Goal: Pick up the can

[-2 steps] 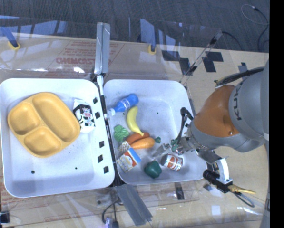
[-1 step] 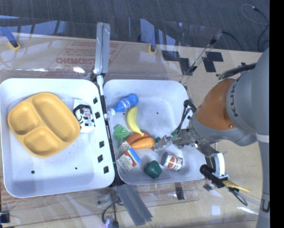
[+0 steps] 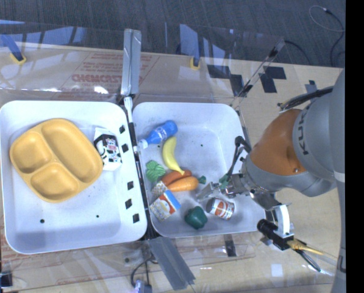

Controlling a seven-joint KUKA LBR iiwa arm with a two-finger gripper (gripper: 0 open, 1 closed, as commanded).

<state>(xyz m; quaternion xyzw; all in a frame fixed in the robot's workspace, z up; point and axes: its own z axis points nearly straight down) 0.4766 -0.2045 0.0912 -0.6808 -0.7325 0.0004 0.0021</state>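
Below, operator, is what your overhead camera shows at the bench.

Can: the can lies on its side near the front wall of the right bin, a short cylinder with a red and white label and a pale metal end.
Gripper: the gripper sits just above the can at the arm's tip; you cannot tell whether its claw is apart or together.
Arm: the arm, grey with an orange band, comes in over the right wall.
Neighbours: a dark green rounded piece lies just left of the can; a carrot, a banana, a blue bottle and a small labelled carton crowd the bin's left half.
Room: the bin's upper right floor is bare white plastic.
Left bin: the left bin holds a yellow divided tray, smooth and glossy.
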